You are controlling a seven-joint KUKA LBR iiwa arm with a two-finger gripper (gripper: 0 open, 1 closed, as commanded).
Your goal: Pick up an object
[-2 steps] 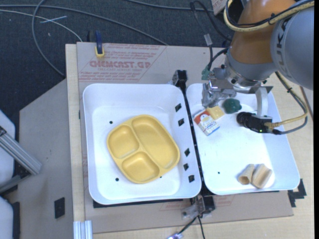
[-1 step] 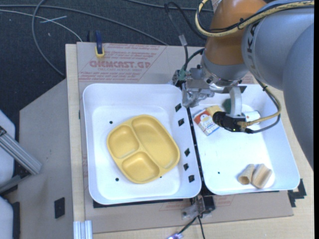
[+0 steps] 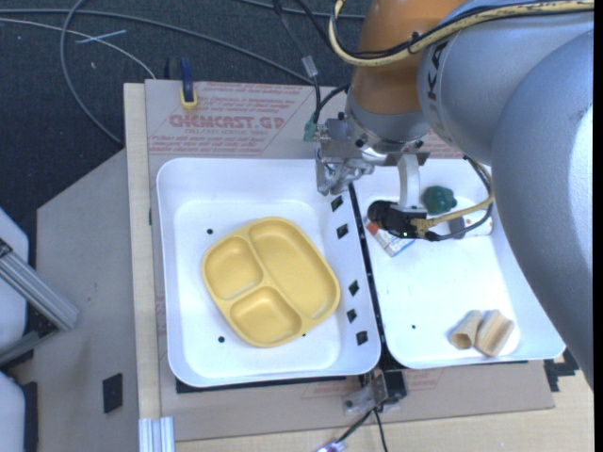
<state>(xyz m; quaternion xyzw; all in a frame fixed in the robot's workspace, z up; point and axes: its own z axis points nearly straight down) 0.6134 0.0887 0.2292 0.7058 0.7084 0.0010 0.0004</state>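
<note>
Claw (image 3: 332, 179) hangs at the far end of the ridge between the two shallow white plastic bins; whether it is spread or pressed together, cannot tell, and nothing shows in it.

Left bin (image 3: 179, 252): one yellow three-compartment plastic tray (image 3: 271, 279), mid-bin, lying flat at a slant.

Right bin (image 3: 429, 332): small dark-green rounded lump (image 3: 439, 198) near its far edge, small flat red-and-white packet (image 3: 391, 241) just beside the divider, pale tan rolled piece (image 3: 482, 331) at the near right corner.

Risks, as judged:
- claw sits over the bin walls, so a straight drop likely hits the rims and grabs nothing
- tray is wide and flat, rim may be too broad to pinch, could slide or tip
- black cable (image 3: 415, 220) loops over the packet and could snag or drag it
- green lump lies close under the arm and may get knocked
</note>
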